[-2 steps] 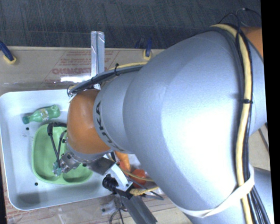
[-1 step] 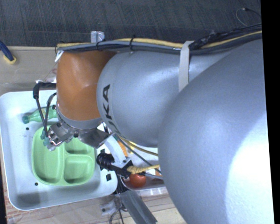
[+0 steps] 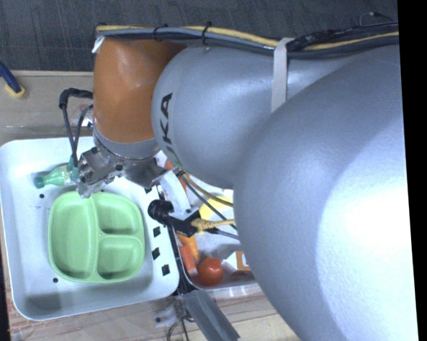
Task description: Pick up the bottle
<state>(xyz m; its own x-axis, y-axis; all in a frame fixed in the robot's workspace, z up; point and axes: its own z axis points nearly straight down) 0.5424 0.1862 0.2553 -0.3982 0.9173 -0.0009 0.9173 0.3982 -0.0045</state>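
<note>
A clear green bottle (image 3: 55,176) with a teal cap lies on its side near the back of the left white bin (image 3: 21,214), its cap pointing left. My gripper (image 3: 91,173) is down at the bottle's right end, just above the green tray. The wrist and its metal parts hide the bottle's body and the fingertips. The grey arm with its orange band covers most of the view from the right.
A light green divided tray (image 3: 96,237) fills the middle of the left bin, right below the gripper. In the right bin (image 3: 213,289) a red tomato-like ball (image 3: 210,271) and orange items show under the arm. Cables hang by the wrist.
</note>
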